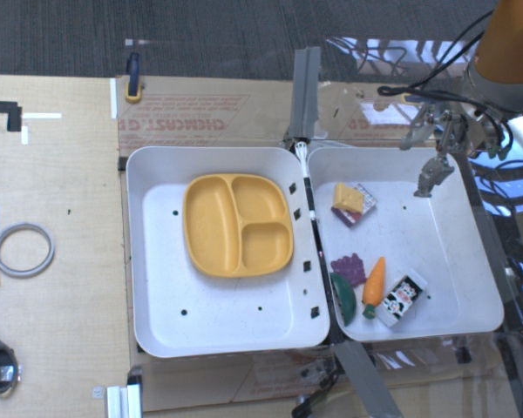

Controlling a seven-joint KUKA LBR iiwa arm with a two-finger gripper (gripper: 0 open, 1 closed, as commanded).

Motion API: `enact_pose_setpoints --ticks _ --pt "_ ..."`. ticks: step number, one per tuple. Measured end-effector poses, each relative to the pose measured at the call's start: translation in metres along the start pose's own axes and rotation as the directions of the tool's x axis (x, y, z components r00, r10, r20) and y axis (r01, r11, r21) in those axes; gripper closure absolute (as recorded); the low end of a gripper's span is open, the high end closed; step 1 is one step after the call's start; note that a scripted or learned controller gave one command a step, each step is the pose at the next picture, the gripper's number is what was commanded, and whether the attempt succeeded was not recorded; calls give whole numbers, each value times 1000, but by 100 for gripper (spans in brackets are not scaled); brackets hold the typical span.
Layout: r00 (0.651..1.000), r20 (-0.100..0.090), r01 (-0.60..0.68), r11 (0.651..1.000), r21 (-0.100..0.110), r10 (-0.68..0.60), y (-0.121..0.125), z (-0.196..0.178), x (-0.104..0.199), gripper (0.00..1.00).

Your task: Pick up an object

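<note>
Bench: we see a pale wood surface running along the left, with a brown cardboard sheet laid under the far edge of the bins.
Left bin: we find it shallow and white, touching the right bin along a shared middle wall.
Right bin: we see the same white shape, holding all the small objects.
Arm: we see its orange band at the upper right corner, with dark cables looping just beside it.
Yellow plate: we find a three-compartment tray lying flat in the upper middle of the left bin.
Tape ring: we see a grey ring flat on the bench, well apart from the bins.
Gripper: we see it over the far right part of the right bin, with nothing between its fingers; whether they are spread or closed we cannot tell.
Carrot: orange, tilted, near the front wall of the right bin.
Cow-print carton: white with black patches, just right of the carrot.
Cheese wedge: yellow, resting on a small packet in the bin's far left part.
Purple grapes: just left of the carrot.
Green vegetable: dark, lying below the grapes by the middle wall.
</note>
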State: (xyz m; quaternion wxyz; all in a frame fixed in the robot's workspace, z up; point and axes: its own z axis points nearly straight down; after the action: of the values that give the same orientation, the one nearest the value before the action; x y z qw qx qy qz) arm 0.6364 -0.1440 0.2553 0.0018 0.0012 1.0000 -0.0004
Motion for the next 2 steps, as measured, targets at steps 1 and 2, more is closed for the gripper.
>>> enact_pose_setpoints --ticks 1,2 --pt "895 -2 -447 895 1 447 25 88 15 0" --pt "896 2 -444 896 2 444 25 78 14 100"
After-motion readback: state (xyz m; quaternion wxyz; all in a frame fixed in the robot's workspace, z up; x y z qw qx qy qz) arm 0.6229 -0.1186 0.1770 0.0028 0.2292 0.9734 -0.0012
